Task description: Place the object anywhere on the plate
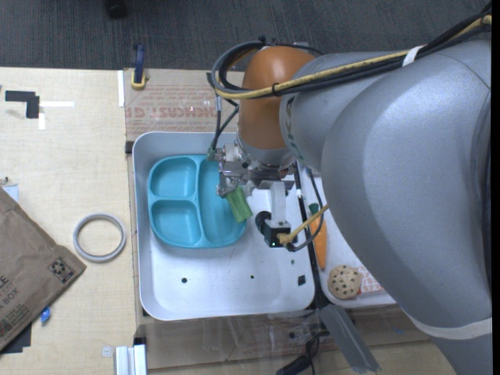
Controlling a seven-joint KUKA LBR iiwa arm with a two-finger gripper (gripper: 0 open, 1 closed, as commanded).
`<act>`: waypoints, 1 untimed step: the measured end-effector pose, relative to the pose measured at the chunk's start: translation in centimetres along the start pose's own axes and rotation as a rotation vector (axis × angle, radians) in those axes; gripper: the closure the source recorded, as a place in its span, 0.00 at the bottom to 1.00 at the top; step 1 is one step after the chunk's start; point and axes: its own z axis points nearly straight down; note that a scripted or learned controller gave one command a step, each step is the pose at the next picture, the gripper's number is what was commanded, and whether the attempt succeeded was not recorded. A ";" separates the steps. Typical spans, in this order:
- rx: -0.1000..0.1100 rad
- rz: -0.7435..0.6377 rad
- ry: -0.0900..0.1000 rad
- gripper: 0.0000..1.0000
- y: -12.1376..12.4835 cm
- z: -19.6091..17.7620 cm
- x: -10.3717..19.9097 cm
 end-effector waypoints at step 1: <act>-0.001 0.000 0.000 0.00 0.0 0.0 0.0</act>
